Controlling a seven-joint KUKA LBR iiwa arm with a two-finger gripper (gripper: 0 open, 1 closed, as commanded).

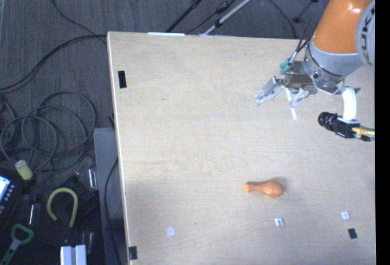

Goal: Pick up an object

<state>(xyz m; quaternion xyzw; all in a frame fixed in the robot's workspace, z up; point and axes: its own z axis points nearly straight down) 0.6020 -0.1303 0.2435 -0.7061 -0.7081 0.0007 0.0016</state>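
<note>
One orange object, shaped like a small pear with a thin neck to the left, is seen lying on the bench in the lower middle of the frame. The gripper is placed in the upper right, well apart from it. Its two pale fingers are spread fairly wide, and nothing is held between them. No contact with any object is seen. The arm is seen at the right edge.
</note>
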